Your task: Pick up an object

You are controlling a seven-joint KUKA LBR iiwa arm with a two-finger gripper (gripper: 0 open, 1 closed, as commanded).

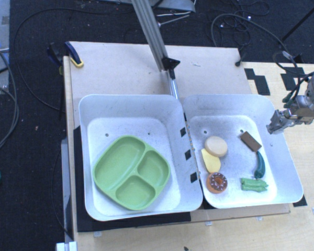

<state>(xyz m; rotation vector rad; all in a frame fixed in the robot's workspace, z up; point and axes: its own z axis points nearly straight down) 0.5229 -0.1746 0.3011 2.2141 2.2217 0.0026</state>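
Gripper hangs over the right bin's edge, grip state unclear; brown block looks stiff, light; pinch its narrow sides.

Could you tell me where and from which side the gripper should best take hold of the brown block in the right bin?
Probably across its short width, near the middle, coming straight down. The brown block lies flat and slanted, long and narrow, apart from the other items in the right bin, so its long edges look free for the fingers.
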